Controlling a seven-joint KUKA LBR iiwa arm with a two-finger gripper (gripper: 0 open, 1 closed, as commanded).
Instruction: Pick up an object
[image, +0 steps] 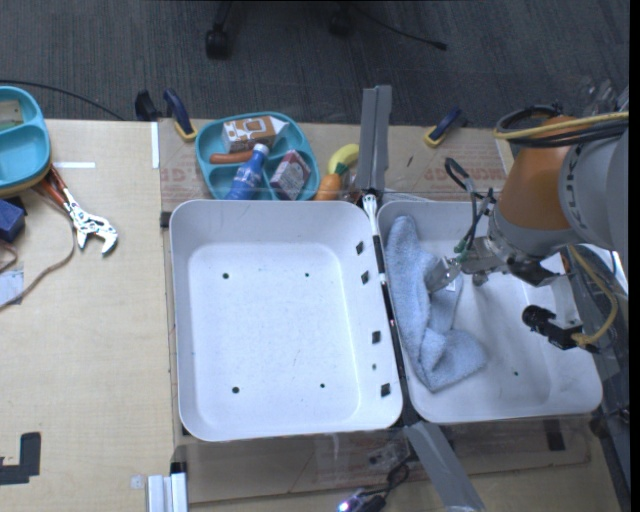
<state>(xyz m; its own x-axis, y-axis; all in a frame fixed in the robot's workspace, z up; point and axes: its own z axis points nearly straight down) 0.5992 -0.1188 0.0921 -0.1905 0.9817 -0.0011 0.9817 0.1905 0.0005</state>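
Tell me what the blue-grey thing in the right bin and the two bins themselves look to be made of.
The cloth looks like soft terry or microfibre, matte: it lies crumpled in folds with a fuzzy surface. The right bin and left bin look like moulded white plastic, smooth with a slight sheen, rounded corners and a raised rim; the exact plastic cannot be told from here.

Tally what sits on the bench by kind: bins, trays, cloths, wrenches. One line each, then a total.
White bins: 2, the left bin and the right bin
Teal trays: 2, tray one and tray two
Grey cloth: 1
Wrench: 1
Total: 6
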